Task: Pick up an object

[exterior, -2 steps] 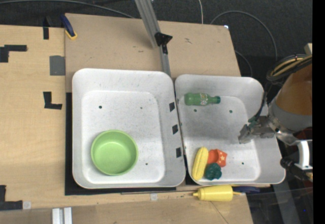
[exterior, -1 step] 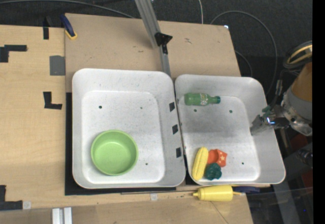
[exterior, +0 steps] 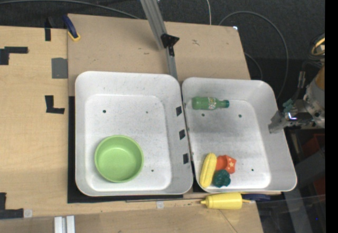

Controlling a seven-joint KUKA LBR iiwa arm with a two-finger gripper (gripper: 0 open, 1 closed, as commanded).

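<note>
The right bin [exterior: 264,137] holds a green bottle [exterior: 209,103] lying on its side near the far wall. At the bin's near left corner a yellow corn cob [exterior: 207,169], an orange-red toy [exterior: 226,163] and a small dark green toy [exterior: 221,178] sit bunched together. A light green bowl [exterior: 119,158] stands upright in the near part of the left bin [exterior: 127,94]. My gripper [exterior: 281,121] hangs at the right bin's right rim, well clear of all these objects, with nothing seen in it.
A yellow bottle [exterior: 223,201] lies on the bench just outside the right bin's near rim. A slanted metal pole [exterior: 153,7] rises behind the divide between the bins. Cables run across the dark floor behind the bench.
</note>
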